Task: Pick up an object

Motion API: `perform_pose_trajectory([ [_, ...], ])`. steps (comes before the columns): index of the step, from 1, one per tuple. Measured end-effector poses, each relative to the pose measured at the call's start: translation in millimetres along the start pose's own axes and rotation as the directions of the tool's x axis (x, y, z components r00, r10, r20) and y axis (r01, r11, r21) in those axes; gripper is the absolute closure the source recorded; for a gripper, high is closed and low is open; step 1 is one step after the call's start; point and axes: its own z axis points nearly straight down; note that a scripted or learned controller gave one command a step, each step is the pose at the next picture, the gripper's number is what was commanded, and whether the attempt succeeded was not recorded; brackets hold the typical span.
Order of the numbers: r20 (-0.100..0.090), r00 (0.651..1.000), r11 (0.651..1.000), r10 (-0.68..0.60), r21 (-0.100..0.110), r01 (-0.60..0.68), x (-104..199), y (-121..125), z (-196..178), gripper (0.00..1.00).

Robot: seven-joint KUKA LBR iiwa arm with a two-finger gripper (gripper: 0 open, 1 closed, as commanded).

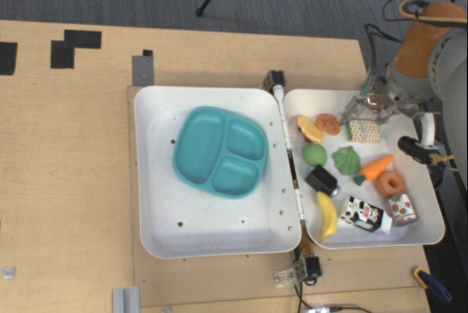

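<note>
Light is even and fairly bright, falling from above. The white bins [219, 231] look slightly washed out but keep their detail, with soft grey shading along their inner walls. The teal tray [219, 151] casts only a faint shadow. The worktop [66, 180] shows no glare. Focus is a little soft throughout, and small items look grainy.

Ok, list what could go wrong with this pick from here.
1. The gripper sits at the right bin's far rim, so it might strike that wall.
2. The toys are packed close: going for the patterned block could nudge the toy carrot or green leafy toy.
</note>
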Motion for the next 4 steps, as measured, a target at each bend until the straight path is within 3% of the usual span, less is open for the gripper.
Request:
perform_pose_trajectory([
  [1, -0.001, 1.0, 1.0, 0.006, 0.004, -0.006, -12, -106, 1, 0.0],
  [2, -0.004, 1.0, 1.0, 0.002, 0.008, -0.002, 28, -41, 4, 0.0],
  [3, -0.003, 1.0, 1.0, 0.001, 0.009, -0.001, 6, -2, 5, 0.0],
  [4, -0.004, 1.0, 1.0, 0.005, 0.009, -0.005, 31, -37, 4, 0.0],
])
